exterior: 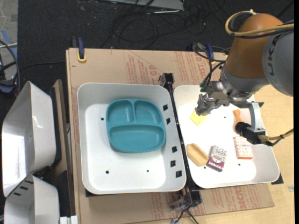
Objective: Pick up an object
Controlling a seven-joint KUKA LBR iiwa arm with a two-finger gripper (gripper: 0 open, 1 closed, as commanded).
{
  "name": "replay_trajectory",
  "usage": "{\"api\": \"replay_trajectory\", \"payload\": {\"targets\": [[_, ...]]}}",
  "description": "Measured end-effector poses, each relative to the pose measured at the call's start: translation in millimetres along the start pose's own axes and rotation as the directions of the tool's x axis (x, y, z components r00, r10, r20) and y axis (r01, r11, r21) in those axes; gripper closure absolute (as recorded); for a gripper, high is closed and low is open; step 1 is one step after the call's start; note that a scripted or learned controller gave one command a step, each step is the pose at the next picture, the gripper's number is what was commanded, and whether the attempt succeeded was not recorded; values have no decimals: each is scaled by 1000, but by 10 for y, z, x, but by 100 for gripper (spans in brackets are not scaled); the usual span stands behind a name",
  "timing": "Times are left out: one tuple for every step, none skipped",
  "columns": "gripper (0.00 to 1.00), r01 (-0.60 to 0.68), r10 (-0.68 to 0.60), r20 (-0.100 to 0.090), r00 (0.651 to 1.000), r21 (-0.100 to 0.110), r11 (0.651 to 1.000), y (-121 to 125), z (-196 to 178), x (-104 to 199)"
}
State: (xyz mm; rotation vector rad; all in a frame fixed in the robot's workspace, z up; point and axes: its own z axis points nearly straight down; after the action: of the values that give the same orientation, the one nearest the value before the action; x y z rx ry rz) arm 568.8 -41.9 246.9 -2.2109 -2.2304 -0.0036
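gripper (204, 107) is seen low over the right bin (266, 171), near its upper left part, hung from the grey arm (280, 59) with its orange band (252, 36). whether it is open or closed cannot be told (the tips are dark and merge with the wrist above). nothing can be made out as held.

just below and beside the tips a yellow piece (198, 118) lies flat on the bin floor; whether it is touched cannot be told. further down, a tan block (196, 154) is seen near the bin's left wall, with a purple packet (217, 158) just beside it on the right. a white and red packet (243, 148) lies near the right wall, and an orange item (238, 114) is partly hidden by a black fitting above it.

the left bin (93, 171) is taken up by a teal tray (136, 125) with three compartments, lying flat near its middle. both bins are set touching on a brown board (140, 64).
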Motion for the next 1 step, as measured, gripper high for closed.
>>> {"api": "replay_trajectory", "payload": {"targets": [[100,0,0,0,1000,3,1000,37,117,563]]}}
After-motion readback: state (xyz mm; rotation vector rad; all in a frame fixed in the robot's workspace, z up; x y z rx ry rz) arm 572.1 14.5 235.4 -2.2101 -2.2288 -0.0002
